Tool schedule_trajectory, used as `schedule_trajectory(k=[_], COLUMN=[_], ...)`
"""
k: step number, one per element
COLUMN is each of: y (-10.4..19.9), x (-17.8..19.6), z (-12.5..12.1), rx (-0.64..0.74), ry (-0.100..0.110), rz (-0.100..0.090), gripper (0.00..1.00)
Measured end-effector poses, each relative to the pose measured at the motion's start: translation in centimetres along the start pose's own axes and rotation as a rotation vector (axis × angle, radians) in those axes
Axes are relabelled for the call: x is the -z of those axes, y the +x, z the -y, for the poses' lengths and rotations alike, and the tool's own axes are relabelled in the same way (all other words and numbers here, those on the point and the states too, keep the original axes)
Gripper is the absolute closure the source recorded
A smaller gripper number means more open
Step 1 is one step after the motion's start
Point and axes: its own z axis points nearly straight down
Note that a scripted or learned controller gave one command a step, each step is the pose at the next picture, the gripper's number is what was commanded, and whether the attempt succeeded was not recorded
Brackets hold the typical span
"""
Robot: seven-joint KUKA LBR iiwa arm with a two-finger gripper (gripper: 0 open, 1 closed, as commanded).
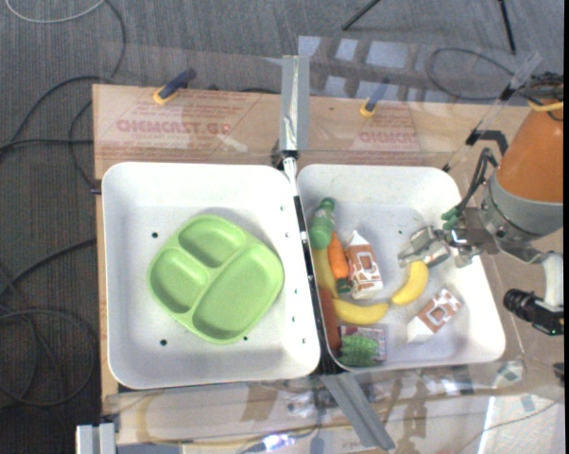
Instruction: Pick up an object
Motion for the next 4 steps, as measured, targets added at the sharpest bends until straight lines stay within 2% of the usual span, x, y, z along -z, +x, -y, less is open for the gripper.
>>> schedule_trajectory(k=[1,2,3,4], y=[-0.9,3.6,3.6,8.1], x=[-1.4,-12.8,-12.1,-4.5], z=[-2.9,-3.9,-3.9,-6.3], rx=[0.184,0.171,0.170,0.274], ry=[-0.002,-0.002,0.001,-0.001], rz=[0.002,0.001,-0.002,0.001], gripper=[0.00,0.00,1.00,1.00])
